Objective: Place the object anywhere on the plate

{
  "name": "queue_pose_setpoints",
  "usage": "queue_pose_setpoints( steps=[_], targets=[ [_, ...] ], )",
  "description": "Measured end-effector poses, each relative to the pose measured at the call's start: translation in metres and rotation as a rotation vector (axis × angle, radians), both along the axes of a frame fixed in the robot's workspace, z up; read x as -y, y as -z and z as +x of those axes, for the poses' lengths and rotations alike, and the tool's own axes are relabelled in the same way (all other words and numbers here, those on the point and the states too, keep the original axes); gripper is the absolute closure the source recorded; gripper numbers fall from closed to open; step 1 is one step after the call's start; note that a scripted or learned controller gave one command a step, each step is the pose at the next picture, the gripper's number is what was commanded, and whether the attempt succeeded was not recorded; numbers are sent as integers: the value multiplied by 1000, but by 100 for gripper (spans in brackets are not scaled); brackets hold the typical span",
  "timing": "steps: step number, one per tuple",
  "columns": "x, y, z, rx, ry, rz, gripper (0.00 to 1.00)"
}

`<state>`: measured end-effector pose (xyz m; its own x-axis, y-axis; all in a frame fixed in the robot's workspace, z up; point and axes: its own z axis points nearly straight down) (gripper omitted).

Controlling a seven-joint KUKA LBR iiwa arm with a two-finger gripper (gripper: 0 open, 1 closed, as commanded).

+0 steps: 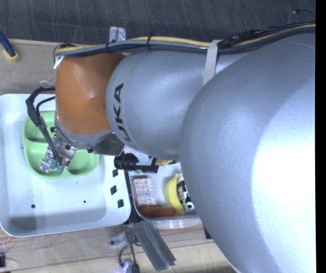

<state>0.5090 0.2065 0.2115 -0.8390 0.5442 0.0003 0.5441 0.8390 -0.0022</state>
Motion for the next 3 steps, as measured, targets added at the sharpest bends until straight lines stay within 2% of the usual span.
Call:
queue_pose_setpoints(
  steps=[1,2,3],
  targets=[
    [-12,-6,73,2,-82,1,100],
    [-12,-4,-33,0,-82,0,100],
    [-11,1,58,2,-255,1,100]
  ],
)
